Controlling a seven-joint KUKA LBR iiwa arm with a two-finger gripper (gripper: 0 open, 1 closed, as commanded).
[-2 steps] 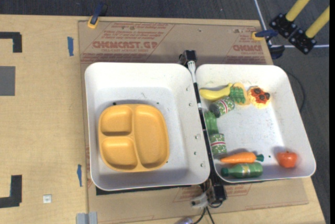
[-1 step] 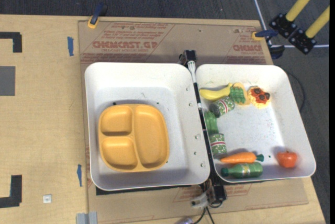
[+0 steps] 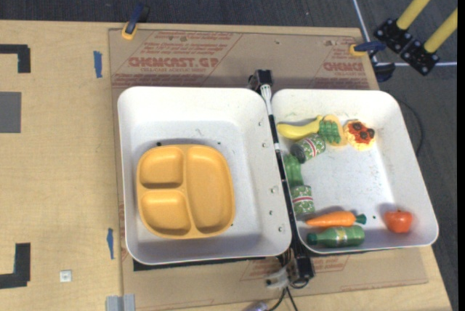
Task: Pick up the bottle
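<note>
Right bin point(image 3: 407, 157): bottle point(image 3: 336, 235) just below carrot point(image 3: 335, 219).

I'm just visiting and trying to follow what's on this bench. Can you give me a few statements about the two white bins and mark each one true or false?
1. The yellow divided plate lies in the left bin. True.
2. The carrot lies in the left bin. False: it lies in the right bin, near the front edge.
3. A green bottle lies on its side just in front of the carrot. True.
4. The tomato sits on the yellow plate. False: it sits in the right bin's front right corner.
5. The banana lies toward the back of the right bin. True.
</note>
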